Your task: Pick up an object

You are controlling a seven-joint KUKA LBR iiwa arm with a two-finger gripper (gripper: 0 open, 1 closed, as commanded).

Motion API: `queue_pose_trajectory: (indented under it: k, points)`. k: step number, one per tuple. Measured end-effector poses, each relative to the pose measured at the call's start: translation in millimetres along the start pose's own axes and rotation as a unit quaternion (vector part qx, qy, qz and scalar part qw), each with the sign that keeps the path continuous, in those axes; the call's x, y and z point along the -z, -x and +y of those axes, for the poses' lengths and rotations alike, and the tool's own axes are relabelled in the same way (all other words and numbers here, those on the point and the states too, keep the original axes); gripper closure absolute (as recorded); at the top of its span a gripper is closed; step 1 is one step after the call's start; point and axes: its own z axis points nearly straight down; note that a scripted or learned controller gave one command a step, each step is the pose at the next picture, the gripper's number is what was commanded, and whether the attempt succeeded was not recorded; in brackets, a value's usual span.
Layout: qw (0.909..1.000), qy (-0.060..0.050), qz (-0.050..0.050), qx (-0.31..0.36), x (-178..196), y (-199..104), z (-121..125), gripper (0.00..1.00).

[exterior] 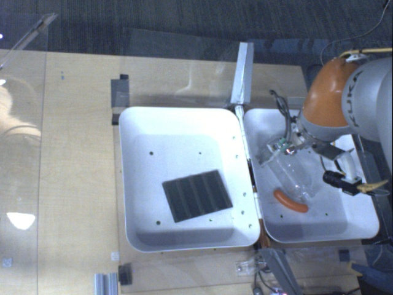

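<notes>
A: Looking down at your bench, you see two shallow white plastic bins side by side. What sits in the left white bin (138, 140)?

B: You have one thing there: a dark ribbed rectangular mat (197, 195), lying flat on the bin floor, turned at a slight angle and near the front wall.

A: And the right white bin (362, 226)?

B: You find an orange-red sausage-shaped toy (290, 201) lying on its floor toward the front. Just behind it lies a clear plastic bottle-like object (295, 176), tilted, its lower end touching or just beside the sausage; you cannot tell which.

A: Where is your arm?

B: Your grey arm with the orange band (328, 97) reaches in from the right over the right bin. Its two-finger gripper (284, 145) hangs at the upper end of the clear object.

A: Does it hold anything?

B: You cannot tell; the tool's tip blends with the clear plastic, so its opening and grasp stay unclear.
</notes>
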Motion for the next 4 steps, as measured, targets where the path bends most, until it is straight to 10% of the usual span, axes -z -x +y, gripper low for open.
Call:
queue_pose_trajectory:
  k: [1, 2, 3, 4]
  points:
    - [0.9933, -0.003, 0.002, -0.116, -2.3, 12.7, 47.7, 0.0]
    - [0.9986, 0.0, 0.0, -0.054, -0.3, -2.0, 5.6, 0.0]
    - [0.9986, 0.004, -0.001, -0.053, 11.6, -2.0, 8.5, 1.0]
    - [0.9987, -0.003, 0.002, -0.05, 94.3, 3.4, 65.9, 1.0]
